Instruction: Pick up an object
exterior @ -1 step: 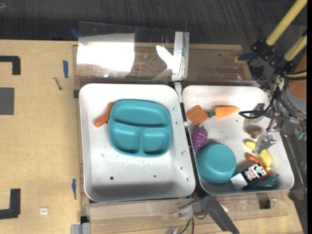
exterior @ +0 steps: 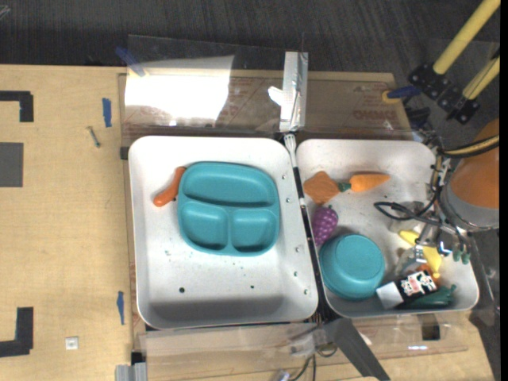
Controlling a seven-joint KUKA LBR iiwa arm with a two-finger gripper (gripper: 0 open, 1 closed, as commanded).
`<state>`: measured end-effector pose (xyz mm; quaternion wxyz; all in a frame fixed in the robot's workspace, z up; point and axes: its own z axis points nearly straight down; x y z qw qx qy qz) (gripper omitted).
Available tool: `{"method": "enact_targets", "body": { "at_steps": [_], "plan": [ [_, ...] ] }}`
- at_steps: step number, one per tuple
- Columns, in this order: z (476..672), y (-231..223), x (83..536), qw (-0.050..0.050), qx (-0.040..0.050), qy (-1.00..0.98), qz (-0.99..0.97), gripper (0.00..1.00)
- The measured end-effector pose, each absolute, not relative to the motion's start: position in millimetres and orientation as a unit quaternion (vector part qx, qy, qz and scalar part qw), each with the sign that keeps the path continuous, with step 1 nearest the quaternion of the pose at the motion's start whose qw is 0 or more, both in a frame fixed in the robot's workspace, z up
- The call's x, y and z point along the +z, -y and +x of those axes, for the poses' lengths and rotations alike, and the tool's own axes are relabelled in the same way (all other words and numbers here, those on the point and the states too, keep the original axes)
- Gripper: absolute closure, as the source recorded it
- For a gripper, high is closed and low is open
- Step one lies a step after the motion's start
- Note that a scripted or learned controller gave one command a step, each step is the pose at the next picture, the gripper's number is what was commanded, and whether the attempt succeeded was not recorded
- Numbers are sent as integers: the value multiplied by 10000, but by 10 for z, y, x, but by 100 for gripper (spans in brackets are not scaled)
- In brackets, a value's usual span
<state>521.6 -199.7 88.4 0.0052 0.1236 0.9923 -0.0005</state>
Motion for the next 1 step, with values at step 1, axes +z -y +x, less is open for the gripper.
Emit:
{"method": "enact_targets", "body": {
  "at_steps": [1],
  "plan": [
    [5132,1791,894,82,-10,-9914,1304,0]
  ]
}}
